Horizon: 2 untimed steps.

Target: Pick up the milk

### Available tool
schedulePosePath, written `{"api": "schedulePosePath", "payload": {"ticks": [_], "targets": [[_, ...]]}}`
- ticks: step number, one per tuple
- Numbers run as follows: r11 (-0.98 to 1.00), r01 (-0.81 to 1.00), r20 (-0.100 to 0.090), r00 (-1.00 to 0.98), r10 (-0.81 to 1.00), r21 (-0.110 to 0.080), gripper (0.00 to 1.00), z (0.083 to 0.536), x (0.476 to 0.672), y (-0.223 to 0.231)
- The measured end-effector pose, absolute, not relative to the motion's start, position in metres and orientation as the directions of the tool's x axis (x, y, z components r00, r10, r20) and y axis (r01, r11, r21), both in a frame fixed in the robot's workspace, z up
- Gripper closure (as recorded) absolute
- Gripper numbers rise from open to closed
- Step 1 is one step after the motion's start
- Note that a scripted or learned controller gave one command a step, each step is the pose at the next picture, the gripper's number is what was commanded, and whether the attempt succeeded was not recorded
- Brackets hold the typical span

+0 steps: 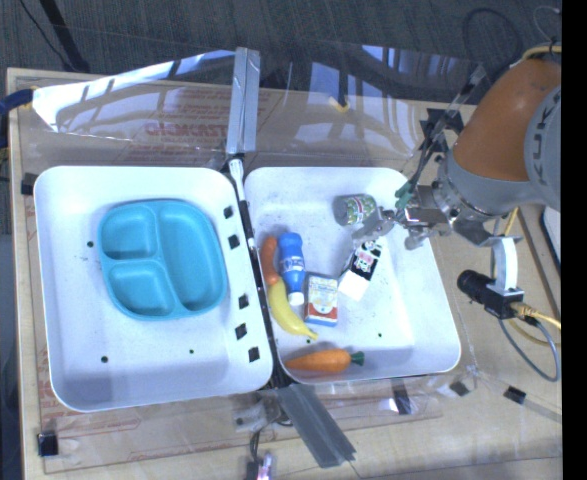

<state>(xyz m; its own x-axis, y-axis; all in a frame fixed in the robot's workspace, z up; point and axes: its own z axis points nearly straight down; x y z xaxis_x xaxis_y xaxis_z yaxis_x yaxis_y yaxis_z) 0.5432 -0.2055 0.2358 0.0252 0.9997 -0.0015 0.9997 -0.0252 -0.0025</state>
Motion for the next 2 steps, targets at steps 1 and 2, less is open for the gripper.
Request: {"api": "schedulePosePath", "payload": {"ticks": [1, 2], "targets": [[0.018, 1.0, -0.007, -0.018, 1.0, 0.016, 0.0, 0.12, 0.574, -0.191], [0.066, 0.997, -0.013, -0.065, 0.998, 0.037, 0.0, 0.108, 0.544, -0.208]]}}
